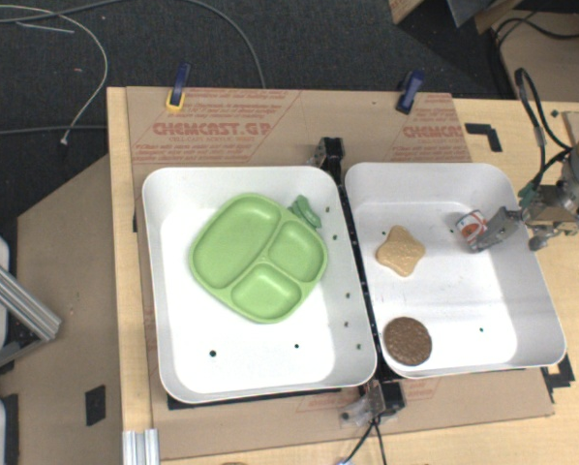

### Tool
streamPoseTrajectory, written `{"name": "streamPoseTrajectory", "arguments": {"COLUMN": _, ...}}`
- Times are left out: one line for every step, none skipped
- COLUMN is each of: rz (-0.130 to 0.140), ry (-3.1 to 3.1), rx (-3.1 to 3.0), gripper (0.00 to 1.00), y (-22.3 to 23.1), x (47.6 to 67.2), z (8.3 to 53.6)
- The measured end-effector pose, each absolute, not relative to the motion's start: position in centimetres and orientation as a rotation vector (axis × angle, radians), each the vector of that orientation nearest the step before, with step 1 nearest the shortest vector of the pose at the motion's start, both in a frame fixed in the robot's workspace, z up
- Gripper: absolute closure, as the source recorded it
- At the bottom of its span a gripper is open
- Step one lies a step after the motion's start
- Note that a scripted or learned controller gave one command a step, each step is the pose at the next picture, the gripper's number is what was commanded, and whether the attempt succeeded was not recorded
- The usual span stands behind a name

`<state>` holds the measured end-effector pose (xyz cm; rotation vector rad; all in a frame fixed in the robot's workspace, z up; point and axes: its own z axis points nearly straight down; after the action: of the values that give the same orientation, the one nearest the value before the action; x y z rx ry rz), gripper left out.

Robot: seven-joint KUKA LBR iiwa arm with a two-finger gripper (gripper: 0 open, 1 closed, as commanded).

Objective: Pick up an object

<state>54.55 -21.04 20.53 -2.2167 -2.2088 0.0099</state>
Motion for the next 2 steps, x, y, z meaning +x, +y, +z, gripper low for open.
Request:
{"name": "streamPoseTrajectory", "arguments": {"rz": 0.000, "ry": -2.221, "rx": -2.220, "gripper": 0.00, "y": -21.0, "x": 54.9, "z": 21.2}}
{"name": "streamPoseTrajectory", "arguments": {"rz": 0.003, "ry": -2.218, "rx": -2.217, "gripper": 0.00, "y": -21.1, "x": 54.8, "z": 17.0}}
